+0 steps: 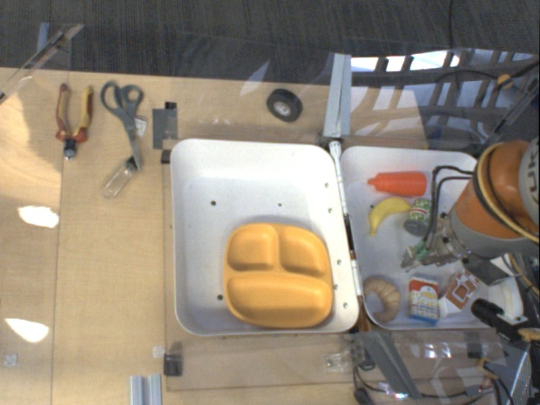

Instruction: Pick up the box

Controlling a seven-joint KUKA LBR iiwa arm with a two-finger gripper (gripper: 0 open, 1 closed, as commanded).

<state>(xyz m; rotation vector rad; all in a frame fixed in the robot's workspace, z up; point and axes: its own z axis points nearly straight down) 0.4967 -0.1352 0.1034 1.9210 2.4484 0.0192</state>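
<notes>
Flanking two white bins (181, 226), tan wooden bench (84, 251) against dark carpet (211, 15); gripper (430, 247) state impossible to tell.

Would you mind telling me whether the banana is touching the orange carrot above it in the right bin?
Apart. The camera view shows a strip of bare white bin floor between the carrot and the banana below it.

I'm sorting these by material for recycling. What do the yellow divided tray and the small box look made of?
The yellow tray looks like moulded plastic: smooth matte surface, rounded compartments. The box seems to be printed cardboard, judging by its flat faces and colour print, though it is too small to be sure.
</notes>
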